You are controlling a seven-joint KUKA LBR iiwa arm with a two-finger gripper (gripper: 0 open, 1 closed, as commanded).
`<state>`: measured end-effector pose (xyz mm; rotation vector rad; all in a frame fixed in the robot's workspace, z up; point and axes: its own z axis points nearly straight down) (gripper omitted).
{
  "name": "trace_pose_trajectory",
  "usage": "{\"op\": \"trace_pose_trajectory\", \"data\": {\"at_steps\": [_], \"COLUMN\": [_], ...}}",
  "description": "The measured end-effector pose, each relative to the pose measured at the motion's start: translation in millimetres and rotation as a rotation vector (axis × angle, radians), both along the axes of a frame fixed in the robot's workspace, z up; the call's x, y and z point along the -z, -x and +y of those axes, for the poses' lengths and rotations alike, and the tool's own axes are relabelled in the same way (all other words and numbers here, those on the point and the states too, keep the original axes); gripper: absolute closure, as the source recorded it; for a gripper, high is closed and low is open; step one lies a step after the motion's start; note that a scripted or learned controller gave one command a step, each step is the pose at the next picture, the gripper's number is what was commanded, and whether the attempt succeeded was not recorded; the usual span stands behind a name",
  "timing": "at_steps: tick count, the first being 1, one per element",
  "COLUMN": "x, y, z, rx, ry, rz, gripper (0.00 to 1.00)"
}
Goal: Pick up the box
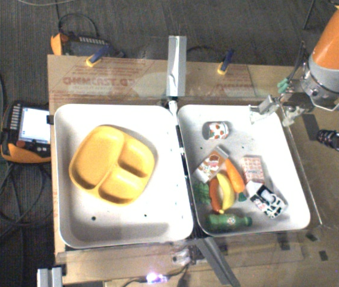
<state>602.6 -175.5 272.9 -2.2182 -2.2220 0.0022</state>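
Two small boxes lie in the right bin [289, 160]. One is a red and white carton [211, 165] near the bin's middle. The other is a flat pink box [253, 168] just to its right. My gripper [278, 111] hangs over the bin's far right corner, well above and behind both boxes. It is open and nothing sits between its fingers. The arm's orange band [335, 37] shows at the upper right.
A yellow divided plate [114, 163] lies in the left bin [67, 220]. Around the boxes are a small round can [217, 130], a banana [223, 191], a carrot [235, 177], a green bottle [229, 221] and a black-and-white pack [269, 202]. A metal post [176, 64] stands behind the bins.
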Motion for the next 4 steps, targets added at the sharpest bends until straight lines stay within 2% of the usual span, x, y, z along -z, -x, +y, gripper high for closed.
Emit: {"op": "trace_pose_trajectory", "data": {"at_steps": [1, 2, 3, 4], "x": [75.8, 34.0, 179.6, 181.5], "y": [69.9, 80.0, 64.9, -18.1], "z": [-48.5, 6.9, -25.8, -35.9], "rx": [0.103, 0.014, -0.01, -0.027], "ry": [0.002, 0.0, 0.0, -0.009], "rz": [0.001, -0.001, -0.007, -0.016], "gripper": [0.0, 0.0, 0.0, 0.0]}}
